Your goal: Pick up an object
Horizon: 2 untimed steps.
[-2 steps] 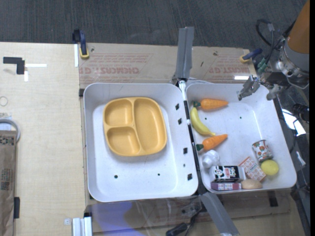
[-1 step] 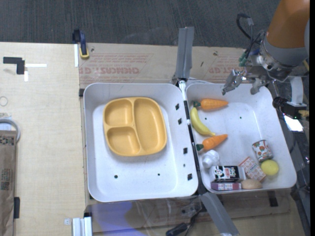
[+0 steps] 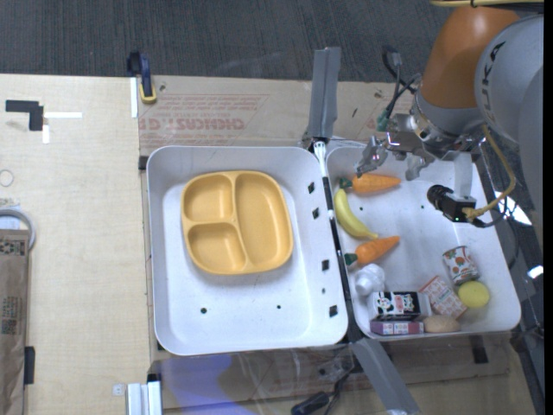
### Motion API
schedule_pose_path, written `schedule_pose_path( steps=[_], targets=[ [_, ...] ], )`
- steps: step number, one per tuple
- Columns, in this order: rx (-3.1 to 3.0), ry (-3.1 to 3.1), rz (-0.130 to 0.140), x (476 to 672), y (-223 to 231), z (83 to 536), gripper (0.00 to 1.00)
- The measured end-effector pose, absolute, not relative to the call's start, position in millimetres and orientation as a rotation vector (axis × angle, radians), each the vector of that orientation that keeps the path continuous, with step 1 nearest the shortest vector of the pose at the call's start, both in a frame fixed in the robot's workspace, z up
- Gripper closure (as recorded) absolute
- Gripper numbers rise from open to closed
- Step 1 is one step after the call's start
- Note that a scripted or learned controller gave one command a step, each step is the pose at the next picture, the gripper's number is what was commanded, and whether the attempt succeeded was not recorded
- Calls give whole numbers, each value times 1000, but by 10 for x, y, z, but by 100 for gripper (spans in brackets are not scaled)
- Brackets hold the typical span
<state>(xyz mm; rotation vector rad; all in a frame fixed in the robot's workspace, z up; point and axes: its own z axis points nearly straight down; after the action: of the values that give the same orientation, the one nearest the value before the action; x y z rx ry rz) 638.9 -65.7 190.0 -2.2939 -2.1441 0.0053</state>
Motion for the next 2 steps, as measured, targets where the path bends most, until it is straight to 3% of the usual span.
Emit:
schedule_pose_path(
  steps=[1,2],
  targets=[
    [-2101,-2332,4,5340,-687,1906,0],
    [-1964,-2448,3,5531,-990,1345,0]
  ],
)
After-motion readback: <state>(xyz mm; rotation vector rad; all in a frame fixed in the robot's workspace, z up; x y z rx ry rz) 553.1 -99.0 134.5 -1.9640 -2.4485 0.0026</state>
